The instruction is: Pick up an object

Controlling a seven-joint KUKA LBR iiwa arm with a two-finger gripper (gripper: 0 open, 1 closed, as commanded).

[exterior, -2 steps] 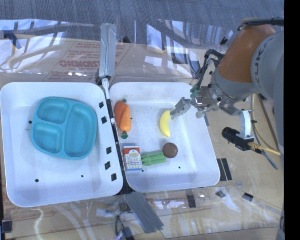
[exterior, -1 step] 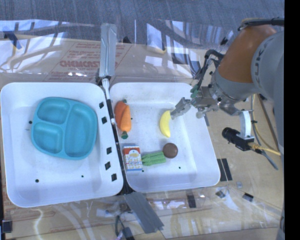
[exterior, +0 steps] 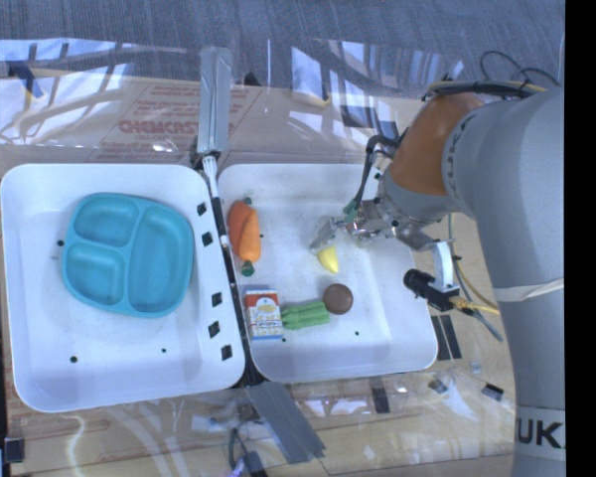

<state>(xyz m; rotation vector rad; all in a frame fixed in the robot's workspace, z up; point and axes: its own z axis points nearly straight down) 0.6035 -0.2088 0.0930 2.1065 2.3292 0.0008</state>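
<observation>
Where the gripper (exterior: 330, 237) hovers, the yellow object (exterior: 328, 259) blurs.

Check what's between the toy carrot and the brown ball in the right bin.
Bare white bin floor separates the carrot from the brown ball, per the camera view.

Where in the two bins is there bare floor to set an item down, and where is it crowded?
Left bin: bare floor in front of the blue plate and along its left wall. Right bin: a bare patch between the carrot and the claw. Crowded along its front, where the small carton, green item and brown ball sit close; the yellow piece lies by the claw.
</observation>
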